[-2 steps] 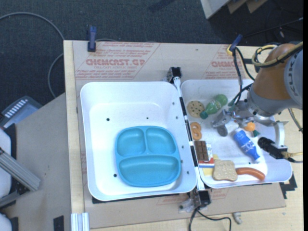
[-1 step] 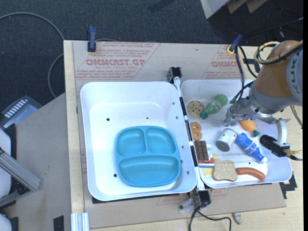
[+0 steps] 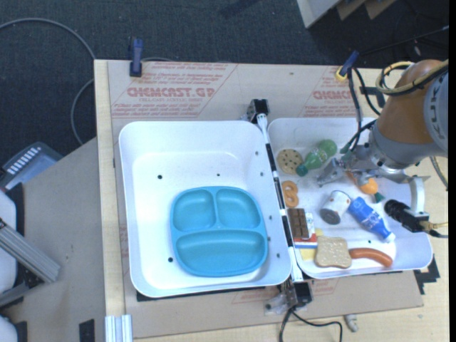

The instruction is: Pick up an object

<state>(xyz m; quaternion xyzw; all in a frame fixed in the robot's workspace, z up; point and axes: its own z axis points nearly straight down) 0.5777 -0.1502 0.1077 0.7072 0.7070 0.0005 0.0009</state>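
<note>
place: robot lab — test cell | evidence: grey-and-orange arm [image 3: 410,120] over a plywood worktop [image 3: 185,91] | two white bins [image 3: 135,191] clipped side by side | loose cables [image 3: 43,27] on dark carpet [image 3: 178,13] — toy food [image 3: 333,251] as props

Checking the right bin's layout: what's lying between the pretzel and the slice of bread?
In the camera view, a chocolate bar lies between the pretzel and the bread slice.

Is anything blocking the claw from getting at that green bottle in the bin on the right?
Nothing visible lies between them. The claw hangs over the right bin, just right of the green bottle and above it. Close neighbours are the round cracker on the bottle's left and the grey cup below.
</note>
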